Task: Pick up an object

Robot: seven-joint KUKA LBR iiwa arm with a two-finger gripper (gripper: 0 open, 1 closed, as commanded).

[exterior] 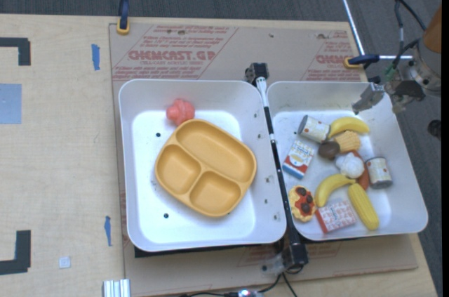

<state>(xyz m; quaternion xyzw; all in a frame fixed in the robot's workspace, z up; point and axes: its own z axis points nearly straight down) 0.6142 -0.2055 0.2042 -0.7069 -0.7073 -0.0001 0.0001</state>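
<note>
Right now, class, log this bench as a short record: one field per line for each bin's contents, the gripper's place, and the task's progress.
left bin: yellow divided plate, with a pink lump just beyond its far edge
right bin: a cluster of toy food, including bananas, two small cans, a small carton, a pizza slice
gripper: above the right bin's far right corner, nothing seen between its fingers
task progress: no object picked up yet
</note>
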